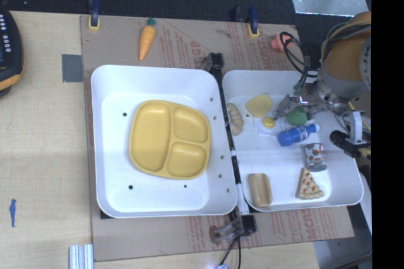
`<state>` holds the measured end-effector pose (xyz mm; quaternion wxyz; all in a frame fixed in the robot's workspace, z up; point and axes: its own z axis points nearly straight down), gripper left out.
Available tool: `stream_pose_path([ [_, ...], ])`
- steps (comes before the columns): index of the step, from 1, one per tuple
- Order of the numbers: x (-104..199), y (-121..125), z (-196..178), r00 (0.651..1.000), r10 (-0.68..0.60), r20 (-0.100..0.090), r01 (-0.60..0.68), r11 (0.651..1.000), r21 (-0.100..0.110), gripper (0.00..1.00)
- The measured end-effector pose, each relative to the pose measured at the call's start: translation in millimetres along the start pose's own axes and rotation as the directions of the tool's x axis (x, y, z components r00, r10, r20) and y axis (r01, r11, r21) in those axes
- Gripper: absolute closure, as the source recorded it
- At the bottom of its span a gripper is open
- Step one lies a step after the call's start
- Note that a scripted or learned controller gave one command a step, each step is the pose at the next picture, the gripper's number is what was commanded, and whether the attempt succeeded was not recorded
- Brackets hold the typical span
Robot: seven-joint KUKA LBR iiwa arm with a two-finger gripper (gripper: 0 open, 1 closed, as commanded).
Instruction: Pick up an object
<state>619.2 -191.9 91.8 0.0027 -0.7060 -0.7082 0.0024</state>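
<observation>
Bins side by side on bench. Left bin [107,135] holds one yellow divided tray [169,137], three compartments, lying near its centre. Right bin [353,189] holds the loose items: pale yellow chip-like piece [258,105] at 11 o'clock of bin centre, small yellow ball [269,123] just below it, green piece [295,116] at 12 to 1 o'clock, blue bottle [295,134] lying on its side near centre, small can [315,156] at 4 o'clock, pizza slice [308,185] at 5 o'clock, bread roll [259,189] at 7 o'clock, beige piece [235,118] against left wall at 9 o'clock. Gripper [291,103] low over green piece at 1 o'clock; cannot tell whether open or closed. Toy carrot [146,40] lies outside bins, at 12 o'clock of left bin
</observation>
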Motion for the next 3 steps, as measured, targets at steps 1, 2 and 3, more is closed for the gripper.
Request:
stream_pose_path([
  [1,-20.2,38.6,-1.2,1.000,-0.003,0.002,0.003,1.000,-0.008,0.00],
  [2,-19.8,0.1,0.0,1.000,-0.001,0.001,0.001,1.000,-0.001,0.00],
  [3,-20.7,1.9,-11.3,1.000,-0.002,0.002,0.002,1.000,-0.004,1.00],
])
